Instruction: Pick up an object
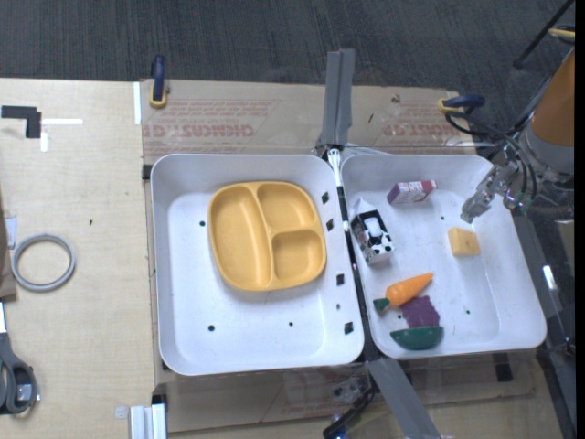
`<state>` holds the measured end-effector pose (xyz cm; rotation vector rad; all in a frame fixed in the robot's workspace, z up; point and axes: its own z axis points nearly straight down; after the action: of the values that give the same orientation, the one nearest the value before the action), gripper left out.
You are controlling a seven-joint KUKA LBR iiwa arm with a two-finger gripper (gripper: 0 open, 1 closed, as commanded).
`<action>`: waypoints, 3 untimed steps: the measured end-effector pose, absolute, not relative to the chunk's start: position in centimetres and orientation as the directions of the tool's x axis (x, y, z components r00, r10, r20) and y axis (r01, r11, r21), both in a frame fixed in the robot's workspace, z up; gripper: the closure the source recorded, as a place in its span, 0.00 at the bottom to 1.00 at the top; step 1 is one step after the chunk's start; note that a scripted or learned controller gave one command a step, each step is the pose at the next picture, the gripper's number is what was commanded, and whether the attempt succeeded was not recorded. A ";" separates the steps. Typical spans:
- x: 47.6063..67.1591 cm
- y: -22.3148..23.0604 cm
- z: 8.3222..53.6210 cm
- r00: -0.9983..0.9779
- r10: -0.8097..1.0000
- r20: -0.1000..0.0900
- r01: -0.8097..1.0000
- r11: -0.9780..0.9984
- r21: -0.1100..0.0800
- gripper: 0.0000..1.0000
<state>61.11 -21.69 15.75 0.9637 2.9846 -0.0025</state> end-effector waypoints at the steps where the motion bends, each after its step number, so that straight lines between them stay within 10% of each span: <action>1: 61.1 -21.7 15.7 -0.811 0.584 -0.004 0.584 0.811 0.000 0.00; 3: 58.5 -20.4 13.8 -0.611 0.792 -0.001 0.792 0.611 0.000 0.00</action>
<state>58.45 -20.44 13.76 1.3848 2.8187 -0.0015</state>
